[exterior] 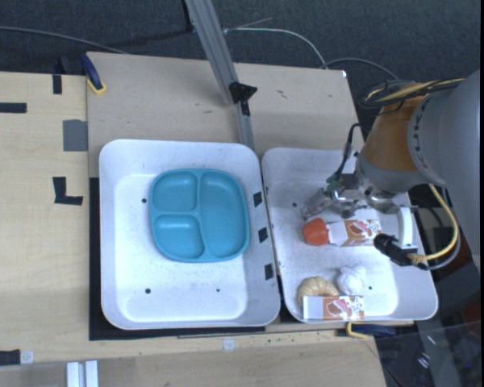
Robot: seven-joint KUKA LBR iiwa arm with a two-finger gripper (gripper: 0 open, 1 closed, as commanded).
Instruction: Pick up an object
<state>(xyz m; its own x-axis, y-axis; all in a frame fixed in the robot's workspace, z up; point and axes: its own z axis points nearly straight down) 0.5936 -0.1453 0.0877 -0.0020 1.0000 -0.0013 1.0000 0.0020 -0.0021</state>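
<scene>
Orange and white first: you find a small carton with an orange rounded end lying flat near the middle of the right bin. Pincer sits just above it, low over the bin floor, close to the carton's upper edge; whether it touches, you cannot tell. Whether its tips stand wide or narrow is too blurred to say, and nothing shows between them.

Progress, as you may judge it: approach made, no lift begun. Closing on an item and raising it clear remain.

Other stock in the right bin: a croissant-like pastry, a crumpled white item just beside it, and a second flat carton along the near wall.

Arm: enters from the right, grey body bulking over the bin's far corner, orange band above the wrist, wrist angled down and leftward.

Left bin: holds a teal divided plate. Both bins rest on the wooden desk.
</scene>
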